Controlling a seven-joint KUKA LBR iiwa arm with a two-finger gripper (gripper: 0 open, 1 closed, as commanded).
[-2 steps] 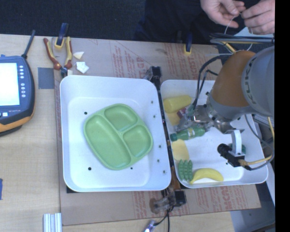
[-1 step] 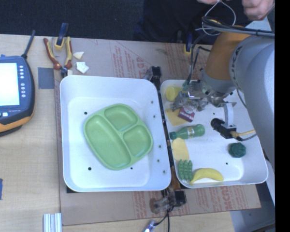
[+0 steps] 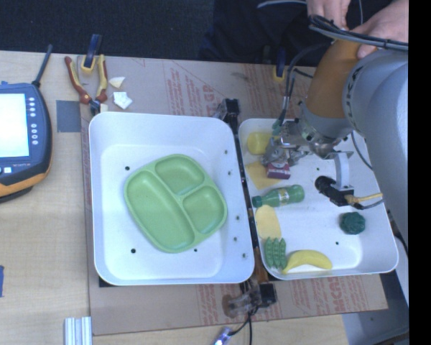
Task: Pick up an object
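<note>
My gripper (image 3: pixel 280 158) is low over the far left part of the right bin (image 3: pixel 373 261). A small maroon and white object (image 3: pixel 278 170) lies right under its tip; the view does not show whether it is gripped. Around it lie a round yellow fruit (image 3: pixel 257 142), a flat yellow piece (image 3: pixel 253 174) and a green bottle (image 3: pixel 280 196) on its side. Nearer the front are another yellow piece (image 3: pixel 267 223), a green ridged item (image 3: pixel 275 252), a banana (image 3: pixel 307 261) and a dark green lump (image 3: pixel 353 223).
The left bin (image 3: pixel 108 257) holds a green divided plate (image 3: pixel 175 203). A teach pendant (image 3: pixel 11 139) and red-handled pliers (image 3: pixel 86 76) lie on the bench to the left. A person's hands (image 3: pixel 345 6) are behind the arm at top right.
</note>
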